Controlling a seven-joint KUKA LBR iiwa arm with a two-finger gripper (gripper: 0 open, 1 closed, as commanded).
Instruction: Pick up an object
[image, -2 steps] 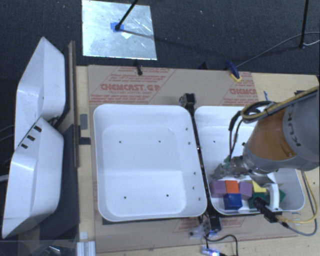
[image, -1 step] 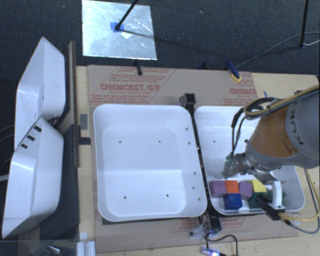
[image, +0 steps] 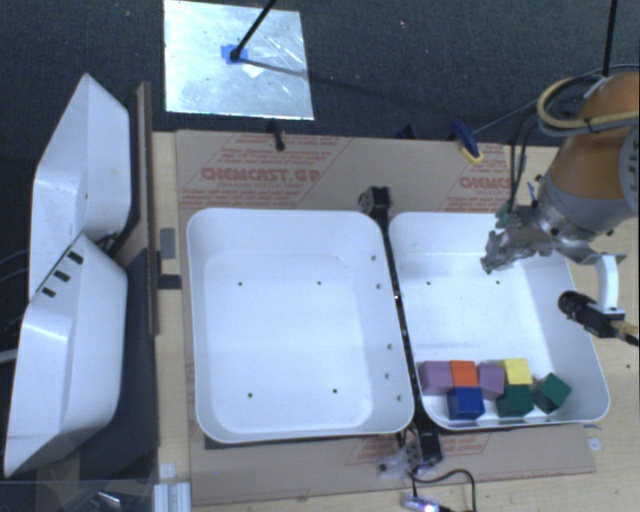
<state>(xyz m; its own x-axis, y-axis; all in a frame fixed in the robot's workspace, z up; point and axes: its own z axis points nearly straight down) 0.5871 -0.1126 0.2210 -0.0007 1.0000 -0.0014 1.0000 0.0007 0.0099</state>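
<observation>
Several small blocks lie bunched along the near wall of the right bin (image: 440, 250): a purple block (image: 435, 376), an orange block (image: 463, 373), a blue block (image: 465, 402), a lilac block (image: 491, 378), a yellow block (image: 517, 372) and two green blocks (image: 515, 401) (image: 551, 391). My gripper (image: 497, 255) hangs over the far right part of that bin, well away from the blocks and high above the bin floor. Nothing shows between its fingers.
The left bin (image: 290, 320) sits beside the right one, with a black clamp (image: 377, 199) at the far end of the divide. A shiny metal sheet (image: 238, 60) lies beyond the bench. White spare bins (image: 70, 290) stand at the far left.
</observation>
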